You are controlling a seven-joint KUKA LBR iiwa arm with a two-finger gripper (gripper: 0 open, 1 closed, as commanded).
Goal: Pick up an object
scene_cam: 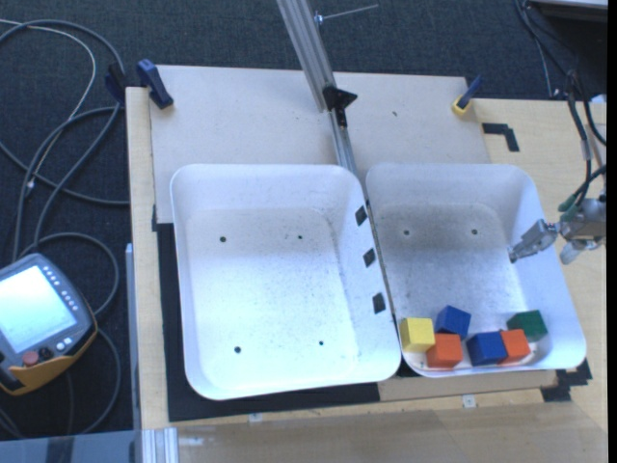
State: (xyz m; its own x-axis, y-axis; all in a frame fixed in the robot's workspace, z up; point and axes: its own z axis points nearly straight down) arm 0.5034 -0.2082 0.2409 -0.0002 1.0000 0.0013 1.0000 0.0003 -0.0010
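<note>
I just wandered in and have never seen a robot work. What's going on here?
A robot arm reaches in from the right to pick something up. Its pincer hangs over the right bin's right edge and holds nothing. Its likely targets, six small blocks, sit huddled along that bin's near wall: yellow, two blue, two orange and green. None has been lifted yet.

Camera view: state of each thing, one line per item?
End effector: at right bin's right rim, nothing seen held.
Right bin: holds six blocks along near edge.
Yellow block: resting on floor.
Orange blocks: resting.
Blue blocks: resting.
Green block: resting, near right wall.
Left bin: upright.
</note>
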